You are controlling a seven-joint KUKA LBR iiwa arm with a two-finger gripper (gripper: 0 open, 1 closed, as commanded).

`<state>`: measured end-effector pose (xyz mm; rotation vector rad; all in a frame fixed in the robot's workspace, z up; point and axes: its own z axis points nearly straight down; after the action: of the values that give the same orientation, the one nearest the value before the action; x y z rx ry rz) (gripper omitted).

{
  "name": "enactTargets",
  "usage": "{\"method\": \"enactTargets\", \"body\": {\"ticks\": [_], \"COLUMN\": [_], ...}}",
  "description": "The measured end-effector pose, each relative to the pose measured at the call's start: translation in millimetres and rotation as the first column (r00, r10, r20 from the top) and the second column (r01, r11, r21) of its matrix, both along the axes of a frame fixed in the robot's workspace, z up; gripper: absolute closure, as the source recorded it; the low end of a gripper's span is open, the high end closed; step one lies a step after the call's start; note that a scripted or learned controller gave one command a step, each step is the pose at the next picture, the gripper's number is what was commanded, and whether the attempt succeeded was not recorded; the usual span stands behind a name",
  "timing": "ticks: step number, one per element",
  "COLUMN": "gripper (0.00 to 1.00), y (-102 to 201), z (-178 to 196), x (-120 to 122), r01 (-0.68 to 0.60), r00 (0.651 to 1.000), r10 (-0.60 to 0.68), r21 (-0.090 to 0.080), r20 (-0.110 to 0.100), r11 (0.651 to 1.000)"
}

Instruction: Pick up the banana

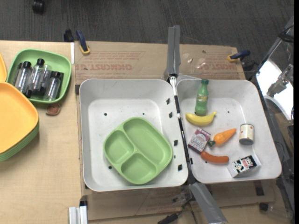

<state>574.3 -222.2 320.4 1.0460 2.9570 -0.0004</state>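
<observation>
— Nearest us, what do we have?

— Low in the right-hand shallow white bin (pixel 267 125) lies a small black-and-white printed carton (pixel 244 165), with a red-orange toy sausage (pixel 215 157) just beside it. In the left white bin (pixel 91 125) sits a pale green plastic plate with three compartments (pixel 138 149).

— And the banana?

— The yellow toy banana (pixel 201 119) lies in the right bin's upper left part, ends curving up, touching the base of an upright green plastic bottle (pixel 202 97). Below it we see a small pink-red box (pixel 199 140), an orange toy carrot (pixel 223 136) and a white can on its side (pixel 246 134) — all apart from the banana.

— The tool?

— Blurred grey and white hardware (pixel 281 84) stands past the right bin's edge, well apart from the banana. Whether the tool is open or closed, we cannot tell; nothing grips the banana.

— The wooden tabletop (pixel 42 181)?

— At its left: a green tray of dark-capped bottles (pixel 39 74) and stacked orange plates (pixel 16 125).
</observation>
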Motion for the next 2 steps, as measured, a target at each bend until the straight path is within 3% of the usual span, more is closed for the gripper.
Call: {"method": "enactTargets", "body": {"ticks": [1,2], "gripper": [1.0,1.0], "y": [0,11], "z": [-26,-29], "x": [-83,-29], "r01": [0.064,-0.115], "r00": [0.998,0.993], "r10": [-0.064,0.115], "r21": [0.002,0.001], "r20": [-0.004,-0.002], "r11": [0.998,0.993]}}
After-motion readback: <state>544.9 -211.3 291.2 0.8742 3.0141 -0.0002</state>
